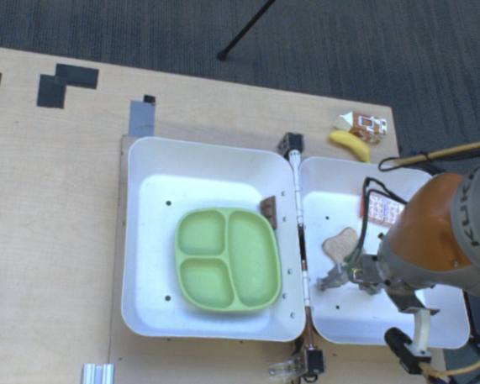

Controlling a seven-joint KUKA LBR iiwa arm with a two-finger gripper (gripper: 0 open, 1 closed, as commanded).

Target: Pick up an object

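Observation:
In the right bin [328, 326] a tan, bread-like piece [340, 243] lies near the left wall. A red-and-white packet [382, 211] sits toward the back, partly under the arm. My gripper [333, 281] hangs low over the bin floor, just in front of the tan piece and a little apart from it. Nothing shows in its grasp. The left bin [148, 220] holds a green divided plate [227, 260]. A small brown object [268, 206] rests by that bin's right wall.
A banana [349, 144] and a small carton [363, 123] lie on the bench behind the right bin. A grey block [141, 118] stands at the left bin's back corner. My arm's orange band [431, 226] covers the right bin's right half.

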